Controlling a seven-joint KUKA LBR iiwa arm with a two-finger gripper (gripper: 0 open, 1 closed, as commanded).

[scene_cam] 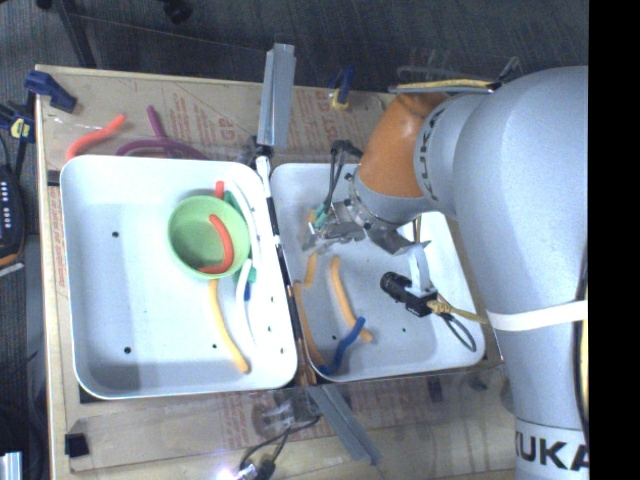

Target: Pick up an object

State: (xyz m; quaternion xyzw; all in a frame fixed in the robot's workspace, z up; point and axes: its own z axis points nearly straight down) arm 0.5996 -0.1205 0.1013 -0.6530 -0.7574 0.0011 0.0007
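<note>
In the right bin (pixel 455 353), a blue clip (pixel 345 348) and yellow strip (pixel 343 293) lie near its front, well below the gripper (pixel 328 226), which hovers at the bin's far-left part over something small and greenish, its jaws too blurred to tell.

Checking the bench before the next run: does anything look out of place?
Yes. Two pieces lie outside the bins on the bare bench top: an orange strip and a purple curved tube, behind the left white bin. The rest sits inside.
</note>
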